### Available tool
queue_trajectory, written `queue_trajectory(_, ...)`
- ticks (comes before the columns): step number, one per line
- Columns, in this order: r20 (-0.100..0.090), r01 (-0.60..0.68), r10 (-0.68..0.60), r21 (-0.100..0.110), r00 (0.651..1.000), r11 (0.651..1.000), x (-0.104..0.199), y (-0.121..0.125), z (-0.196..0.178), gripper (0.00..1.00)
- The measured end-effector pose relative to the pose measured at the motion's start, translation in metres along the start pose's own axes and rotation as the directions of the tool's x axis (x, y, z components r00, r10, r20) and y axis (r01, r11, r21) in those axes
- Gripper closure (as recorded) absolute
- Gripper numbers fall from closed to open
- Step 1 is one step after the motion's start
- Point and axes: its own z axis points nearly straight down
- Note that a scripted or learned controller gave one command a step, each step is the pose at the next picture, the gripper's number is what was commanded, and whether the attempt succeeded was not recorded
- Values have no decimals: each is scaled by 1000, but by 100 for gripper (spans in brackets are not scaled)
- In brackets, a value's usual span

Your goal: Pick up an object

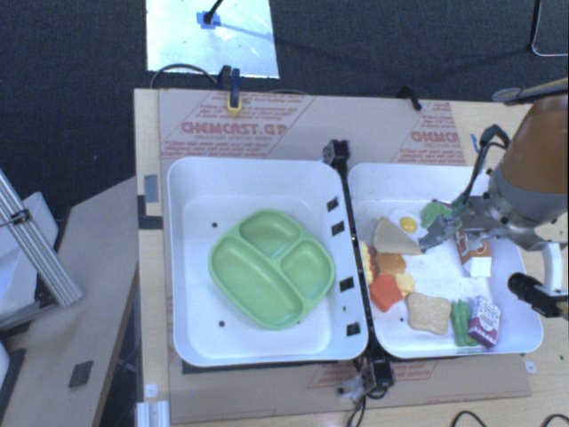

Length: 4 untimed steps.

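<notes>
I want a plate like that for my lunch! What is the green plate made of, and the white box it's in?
The green plate looks like moulded plastic: one even colour, soft rounded dividers, a dull shine. The white box looks like smooth plastic too, with rounded corners and a light gloss, though from this far it could be another coated material.

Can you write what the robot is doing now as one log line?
arm: over right white bin | claw: low beside beige toy wedge | grip: unclear | green divided plastic plate: left bin

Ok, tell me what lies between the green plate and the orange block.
In the camera view, the bins' adjoining walls with black clips lie between the green plate and the orange block.
</notes>
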Motion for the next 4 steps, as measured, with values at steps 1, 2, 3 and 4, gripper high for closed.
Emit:
queue_trajectory(1,2,3,-3,-12,1000,1000,0,3,-6,0)
queue_trajectory(2,1,1,-1,-8,1000,1000,0,13,42,0)
queue_trajectory(3,1,2,-2,-7,1000,1000,4,22,95,0)
queue_trajectory(4,1,-1,1,-12,1000,1000,5,24,116,0)
